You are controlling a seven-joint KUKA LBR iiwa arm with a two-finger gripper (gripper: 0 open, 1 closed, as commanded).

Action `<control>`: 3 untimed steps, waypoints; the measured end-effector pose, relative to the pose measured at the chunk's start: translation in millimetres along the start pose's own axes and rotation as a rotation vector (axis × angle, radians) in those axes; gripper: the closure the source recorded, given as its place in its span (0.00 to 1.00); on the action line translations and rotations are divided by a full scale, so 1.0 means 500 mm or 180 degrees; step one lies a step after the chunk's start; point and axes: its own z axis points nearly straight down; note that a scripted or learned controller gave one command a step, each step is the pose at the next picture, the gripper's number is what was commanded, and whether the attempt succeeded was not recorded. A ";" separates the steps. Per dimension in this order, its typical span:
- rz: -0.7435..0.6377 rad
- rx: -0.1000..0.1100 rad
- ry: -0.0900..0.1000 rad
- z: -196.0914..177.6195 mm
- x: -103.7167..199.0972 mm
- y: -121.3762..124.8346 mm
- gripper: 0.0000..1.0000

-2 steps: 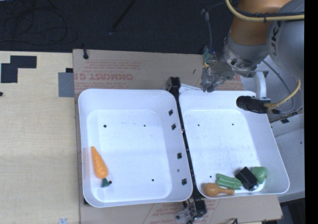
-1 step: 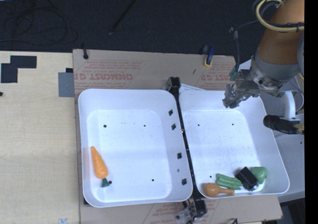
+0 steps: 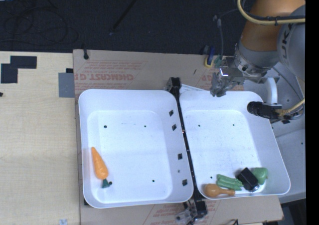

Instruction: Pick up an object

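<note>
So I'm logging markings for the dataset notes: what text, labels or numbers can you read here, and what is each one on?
Red print on the cardboard sheet behind the bins: upside down and blurred, not readable with confidence.
Red print on the cardboard at the near edge: too small and blurred to read.
No readable text elsewhere.

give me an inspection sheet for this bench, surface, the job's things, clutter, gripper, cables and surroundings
Surface: two white bins side by side, left bin and right bin, on cardboard.
Job's things: carrot in the left bin's near-left corner; in the right bin's near edge, green pods, black block, green piece, tan gourd shape, bunched together.
Clutter: nothing seen.
Gripper: gripper above the right bin's far rim, away from all objects.
Cables: yellow hose looping over the arm.
Surroundings: dark floor behind, pale wooden board at left.
</note>
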 end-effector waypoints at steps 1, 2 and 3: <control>0.0016 0.0018 -0.0002 0.092 -0.071 0.009 1.00; -0.0003 -0.0013 0.0003 -0.021 0.007 0.012 1.00; 0.0021 0.0017 -0.0001 -0.007 -0.077 -0.061 1.00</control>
